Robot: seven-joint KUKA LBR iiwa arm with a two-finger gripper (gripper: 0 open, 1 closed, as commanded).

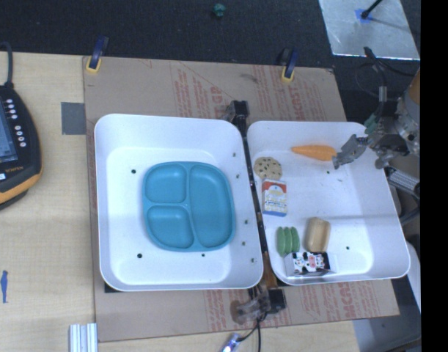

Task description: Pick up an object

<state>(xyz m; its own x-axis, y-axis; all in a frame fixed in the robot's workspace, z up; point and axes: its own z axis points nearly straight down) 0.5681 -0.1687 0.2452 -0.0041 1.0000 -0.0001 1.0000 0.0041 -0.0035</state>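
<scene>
Two white bins sit side by side on the tabletop [48,218], rims touching. One blue divided plate [188,205] fills the left bin [114,196], with bare floor all round it. Six things lie in the right bin [385,218]: carrot [314,152], cookie [267,168], small carton [274,198], green pod [287,240], bread roll [317,234], black-and-white packet [310,262]. Its right half is open. Beside the carrot's tip hangs the hand [344,156], near the far right rim; whether its fingers are spread, I cannot tell.

A robotics lab or test bench: a teach pendant [7,145] lies at the frame's left edge, cardboard [209,86] is clamped to the wooden bench by blue clips [97,52], and two white bins [114,196] hold toy food.
</scene>
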